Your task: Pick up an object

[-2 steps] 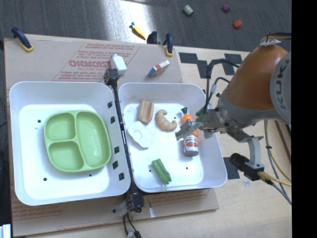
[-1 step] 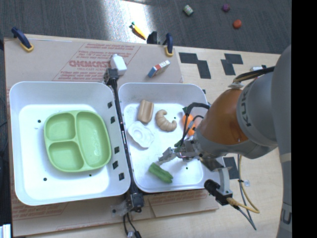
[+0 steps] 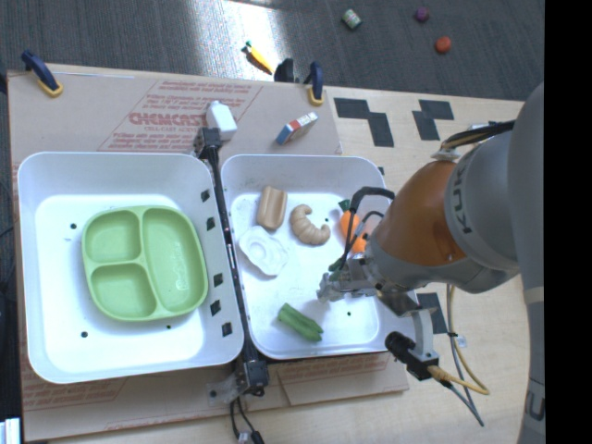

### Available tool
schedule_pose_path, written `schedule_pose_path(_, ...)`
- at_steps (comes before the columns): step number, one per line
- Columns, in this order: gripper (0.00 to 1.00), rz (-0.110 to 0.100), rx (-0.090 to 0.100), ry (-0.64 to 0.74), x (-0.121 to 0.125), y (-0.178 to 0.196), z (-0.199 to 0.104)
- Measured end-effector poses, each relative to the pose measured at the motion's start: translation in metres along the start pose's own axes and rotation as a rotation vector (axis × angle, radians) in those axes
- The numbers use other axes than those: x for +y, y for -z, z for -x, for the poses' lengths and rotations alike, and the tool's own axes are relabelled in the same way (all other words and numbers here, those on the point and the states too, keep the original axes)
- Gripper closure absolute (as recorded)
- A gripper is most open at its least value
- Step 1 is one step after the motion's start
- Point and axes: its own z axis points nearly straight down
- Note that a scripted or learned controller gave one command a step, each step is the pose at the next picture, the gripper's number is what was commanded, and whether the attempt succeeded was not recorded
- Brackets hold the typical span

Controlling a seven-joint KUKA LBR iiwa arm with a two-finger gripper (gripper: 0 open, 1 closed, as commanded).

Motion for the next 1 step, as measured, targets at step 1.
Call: schedule_pose_path(1, 1.0, 0.003, 0.0, -0.007, 0.0002, 0.0956, -0.0193)
